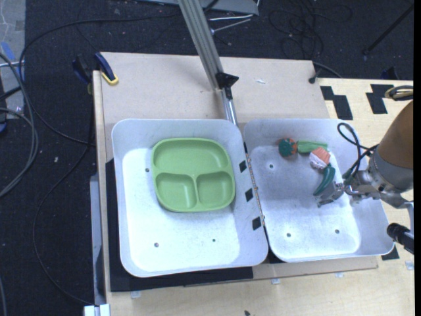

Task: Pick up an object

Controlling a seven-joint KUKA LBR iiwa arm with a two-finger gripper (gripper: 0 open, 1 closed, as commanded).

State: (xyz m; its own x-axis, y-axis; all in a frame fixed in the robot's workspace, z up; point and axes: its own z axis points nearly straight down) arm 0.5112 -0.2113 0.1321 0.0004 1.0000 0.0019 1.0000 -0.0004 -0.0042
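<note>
Three small toys lay clustered in the right bin (368, 242); the green pod (324, 180) sat nearest the claw (331, 196). We could not tell its opening. Risk: crowding neighbours might deflect a grasp.

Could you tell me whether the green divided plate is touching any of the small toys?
Apart. The camera view shows the green divided plate in the left bin, while the small toys lie in the right bin.
</note>
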